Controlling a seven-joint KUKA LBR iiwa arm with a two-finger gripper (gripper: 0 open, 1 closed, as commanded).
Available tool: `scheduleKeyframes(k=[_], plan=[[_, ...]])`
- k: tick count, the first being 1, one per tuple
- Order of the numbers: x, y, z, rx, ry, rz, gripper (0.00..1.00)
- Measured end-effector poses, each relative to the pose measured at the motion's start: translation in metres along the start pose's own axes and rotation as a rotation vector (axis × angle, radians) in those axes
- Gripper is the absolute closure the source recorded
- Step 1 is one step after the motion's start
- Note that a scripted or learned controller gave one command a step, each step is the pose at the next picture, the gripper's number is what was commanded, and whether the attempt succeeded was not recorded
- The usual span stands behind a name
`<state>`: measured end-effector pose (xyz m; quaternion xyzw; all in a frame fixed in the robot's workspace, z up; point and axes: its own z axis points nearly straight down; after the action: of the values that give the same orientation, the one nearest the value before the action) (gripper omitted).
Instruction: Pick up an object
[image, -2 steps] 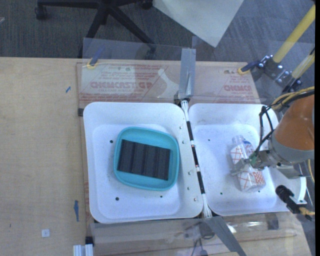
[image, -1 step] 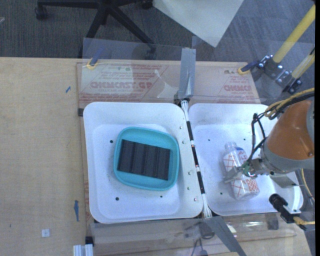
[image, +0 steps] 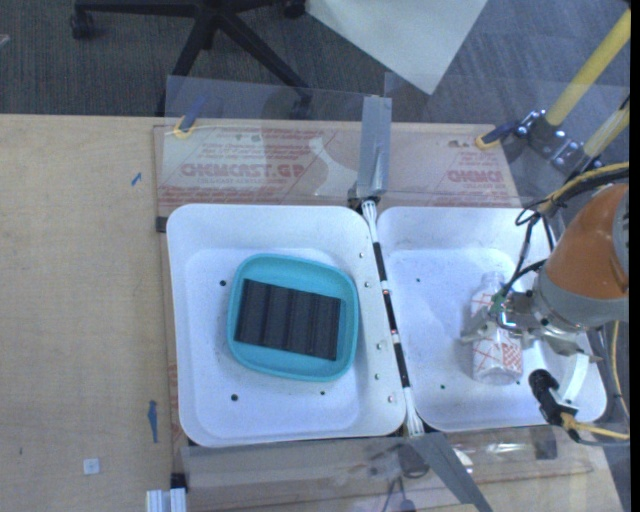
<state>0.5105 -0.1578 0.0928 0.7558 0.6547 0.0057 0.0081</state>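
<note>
Left bin (image: 200, 250) is occupied by a teal tray (image: 292, 317). In the right bin (image: 430, 240), a crumpled white-and-red packet (image: 495, 350) is seen — partly covered by the gripper (image: 503, 318), grip state indiscernible.

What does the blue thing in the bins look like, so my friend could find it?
Look at the left white bin. In its middle lies a teal tray with rounded corners, holding a dark ribbed slab. The other bin's object is a crumpled white packet with red print, beside the gripper.

A teal tray (image: 293, 318) of dark blocks lies in the left bin (image: 200, 250).
</note>
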Motion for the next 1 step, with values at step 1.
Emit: scheduleKeyframes(k=[1], plan=[[0.0365,-0.0132,-0.0642,0.018,0.003,-0.216,0.00]])
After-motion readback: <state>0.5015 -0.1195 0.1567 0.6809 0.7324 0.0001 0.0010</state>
